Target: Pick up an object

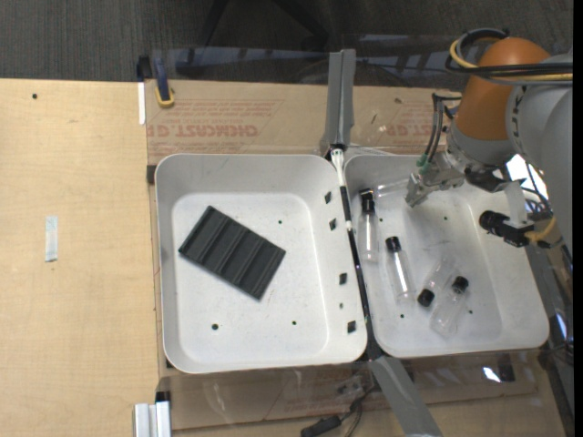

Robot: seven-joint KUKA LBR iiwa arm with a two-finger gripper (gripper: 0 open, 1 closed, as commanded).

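Red mirrored lettering is showing on the brown cardboard sheet [237, 121], unreadable. A dark ribbed rectangular panel [231, 252] is lying in the left white bin [173, 335]; clear black-capped tubes [398, 264] are lying in the right white bin [510, 335]. The gripper [421, 189] is hovering there, grip unclear.

A single fixed camera looks down on the table [73, 244] from above at a slant, far enough off to take in both white bins whole. The left bin [173, 271] sits about mid-frame and the right bin [510, 326] lies toward the right edge. The top of the frame reaches past the table's far edge to dark carpeted floor [82, 16], so the lens tilts away from the near edge. The arm [510, 98] enters from the upper right, its orange band close under the camera and looming large.
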